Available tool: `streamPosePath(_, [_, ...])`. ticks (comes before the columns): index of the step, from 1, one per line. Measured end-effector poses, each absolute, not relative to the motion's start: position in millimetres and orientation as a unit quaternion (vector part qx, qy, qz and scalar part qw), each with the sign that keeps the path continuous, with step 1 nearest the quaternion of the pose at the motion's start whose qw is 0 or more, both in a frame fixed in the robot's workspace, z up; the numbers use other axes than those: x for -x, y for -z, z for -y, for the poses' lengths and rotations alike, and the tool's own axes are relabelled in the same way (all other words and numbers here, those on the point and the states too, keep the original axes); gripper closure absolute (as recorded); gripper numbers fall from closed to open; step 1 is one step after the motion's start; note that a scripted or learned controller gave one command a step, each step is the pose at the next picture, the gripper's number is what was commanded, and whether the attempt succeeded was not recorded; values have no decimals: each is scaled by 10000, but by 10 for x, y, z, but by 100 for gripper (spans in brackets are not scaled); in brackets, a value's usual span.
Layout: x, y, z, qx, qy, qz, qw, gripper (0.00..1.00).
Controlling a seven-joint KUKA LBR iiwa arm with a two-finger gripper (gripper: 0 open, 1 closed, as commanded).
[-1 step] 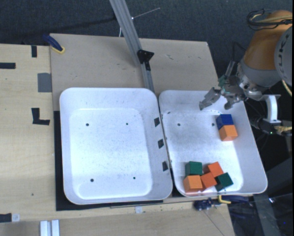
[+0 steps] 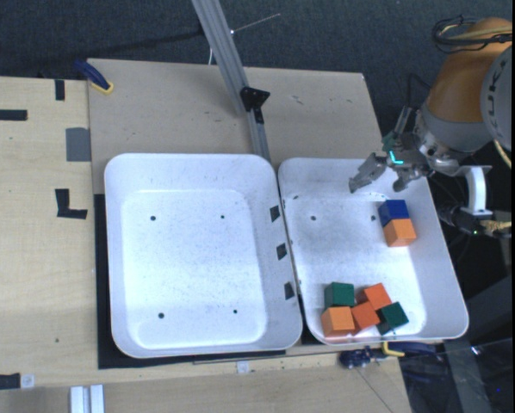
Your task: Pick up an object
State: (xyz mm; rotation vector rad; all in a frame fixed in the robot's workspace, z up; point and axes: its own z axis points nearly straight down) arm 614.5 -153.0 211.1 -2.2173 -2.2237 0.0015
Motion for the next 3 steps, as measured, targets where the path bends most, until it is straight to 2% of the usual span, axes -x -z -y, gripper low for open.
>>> streamPosePath(2, [-6150, -927, 1474, 7064, -26, 7078, 25, 0])
streamPosePath(3, [-6164, -1063, 1472, 7059, -11, 7083, 8, 100])
